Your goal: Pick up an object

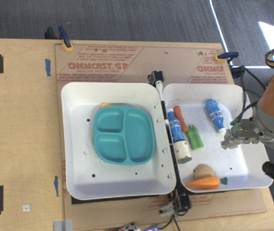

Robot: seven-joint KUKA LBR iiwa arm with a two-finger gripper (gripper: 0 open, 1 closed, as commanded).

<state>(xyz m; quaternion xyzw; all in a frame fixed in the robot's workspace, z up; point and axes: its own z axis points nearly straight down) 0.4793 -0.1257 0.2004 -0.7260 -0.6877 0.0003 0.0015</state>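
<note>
The right bin (233,97) holds several small objects. A blue bottle (215,114) lies near its back. A longer blue and white bottle (178,136) rests along the left wall, with an orange stick (180,118) and a green piece (194,137) beside it. A tan ball (203,171) and an orange carrot (204,183) sit at the front. My gripper (233,139) hangs over the right side of this bin, right of the green piece and just below the blue bottle. Nothing shows between its fingers.
The left bin (74,143) carries a teal divided plate (124,134). A black clamp (155,77) sits at the back where the two bins meet. Cardboard (103,61) lies under the bins, and cables run at the right.
</note>
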